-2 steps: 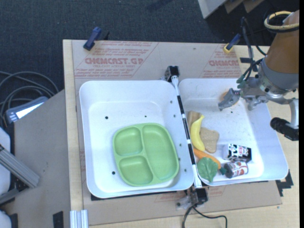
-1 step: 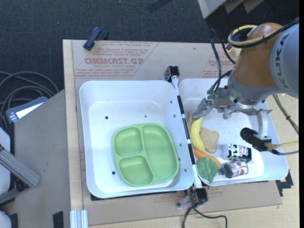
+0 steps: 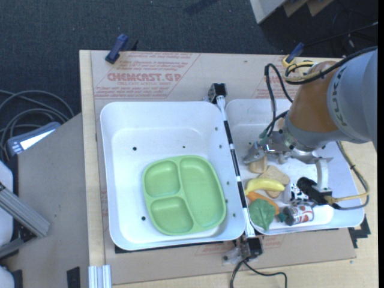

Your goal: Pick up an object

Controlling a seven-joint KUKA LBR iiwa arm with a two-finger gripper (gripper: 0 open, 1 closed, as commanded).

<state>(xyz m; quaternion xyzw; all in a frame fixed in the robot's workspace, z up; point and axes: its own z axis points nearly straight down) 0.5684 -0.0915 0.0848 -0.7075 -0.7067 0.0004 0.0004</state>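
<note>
The hand is lowered into the right bin above the small items clustered at its near end, including a banana, presumably to grasp one; its opening and any hold cannot be determined.

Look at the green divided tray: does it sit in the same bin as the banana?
No. The green divided tray lies in the left bin, while the banana lies in the right bin.
</note>
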